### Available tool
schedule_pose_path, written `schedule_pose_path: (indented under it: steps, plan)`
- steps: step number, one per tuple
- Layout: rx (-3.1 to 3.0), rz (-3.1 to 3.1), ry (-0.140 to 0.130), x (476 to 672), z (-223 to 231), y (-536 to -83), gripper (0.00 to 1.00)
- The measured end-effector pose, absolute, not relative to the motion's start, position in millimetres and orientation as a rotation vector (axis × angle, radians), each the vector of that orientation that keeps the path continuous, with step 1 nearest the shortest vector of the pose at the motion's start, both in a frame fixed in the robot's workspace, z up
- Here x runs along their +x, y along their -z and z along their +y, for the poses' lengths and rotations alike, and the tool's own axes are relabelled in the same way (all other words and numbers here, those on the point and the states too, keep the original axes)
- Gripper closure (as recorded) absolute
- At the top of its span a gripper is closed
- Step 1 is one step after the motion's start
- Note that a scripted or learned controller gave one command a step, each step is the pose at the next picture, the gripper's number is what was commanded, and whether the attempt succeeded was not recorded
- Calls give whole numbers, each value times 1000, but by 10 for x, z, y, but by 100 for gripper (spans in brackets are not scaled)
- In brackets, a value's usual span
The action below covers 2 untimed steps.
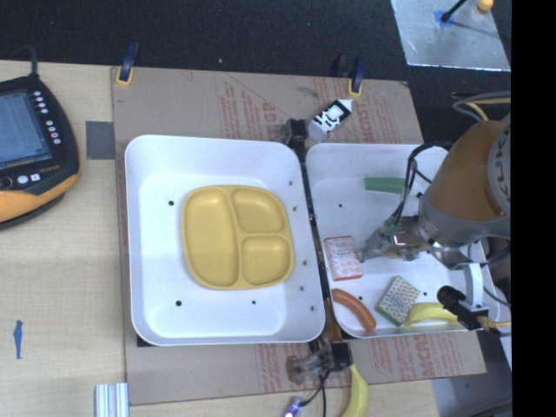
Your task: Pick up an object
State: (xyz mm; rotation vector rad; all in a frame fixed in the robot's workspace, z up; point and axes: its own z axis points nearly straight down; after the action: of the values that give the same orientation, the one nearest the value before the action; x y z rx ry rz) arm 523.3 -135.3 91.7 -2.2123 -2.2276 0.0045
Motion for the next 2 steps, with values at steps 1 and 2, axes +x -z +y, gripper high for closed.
schedule_pose_path:
  steps: [1, 2]
  plan:
    - [-2216, -2225, -2, 5922, -1785, -920, 0]
    - [-2214, -2227, -6, 5452, -1196, -917, 0]
